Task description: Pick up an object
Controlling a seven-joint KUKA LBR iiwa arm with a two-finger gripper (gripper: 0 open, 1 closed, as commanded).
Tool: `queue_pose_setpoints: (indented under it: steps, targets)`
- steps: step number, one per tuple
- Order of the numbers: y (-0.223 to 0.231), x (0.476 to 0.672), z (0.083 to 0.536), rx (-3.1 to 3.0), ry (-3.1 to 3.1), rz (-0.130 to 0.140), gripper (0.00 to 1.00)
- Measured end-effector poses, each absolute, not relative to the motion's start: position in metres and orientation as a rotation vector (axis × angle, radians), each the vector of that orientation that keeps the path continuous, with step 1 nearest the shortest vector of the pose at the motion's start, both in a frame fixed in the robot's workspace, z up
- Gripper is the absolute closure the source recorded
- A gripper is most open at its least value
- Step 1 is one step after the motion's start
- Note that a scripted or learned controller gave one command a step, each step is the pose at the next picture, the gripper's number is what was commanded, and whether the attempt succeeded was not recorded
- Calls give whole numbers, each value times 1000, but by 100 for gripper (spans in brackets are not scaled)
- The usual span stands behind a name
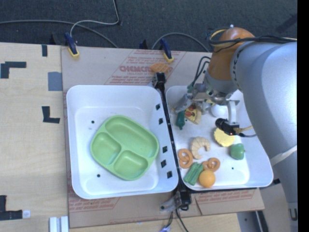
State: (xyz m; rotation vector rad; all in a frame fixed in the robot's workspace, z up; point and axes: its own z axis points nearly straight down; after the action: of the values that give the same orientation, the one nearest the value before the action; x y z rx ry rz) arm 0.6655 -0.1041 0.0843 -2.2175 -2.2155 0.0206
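Note:
The right bin [256,175] holds several toy foods. Among them are a pale croissant [199,145], two orange pretzels [184,156] [211,164], an orange ball [206,179] and a green pod [194,173]. A yellow piece [223,137] and a round green piece [237,151] lie further right. My gripper [192,103] hangs low over the bin's far left part. It is just above a red and yellow toy [193,114] and beside a dark green toy [180,120]. The wrist hides how the gripper meets them.
The left bin [77,129] holds a light green divided plate [124,147]. A black divider [165,129] runs between the bins. The grey arm [270,91] covers the right bin's far right side. Clamps and cables lie along the bench's back edge.

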Motion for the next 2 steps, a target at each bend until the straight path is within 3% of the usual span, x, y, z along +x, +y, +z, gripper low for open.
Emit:
queue_pose_setpoints:
  steps: [2]
  targets:
    - [-102,665,84,-2224,-2216,25,0]
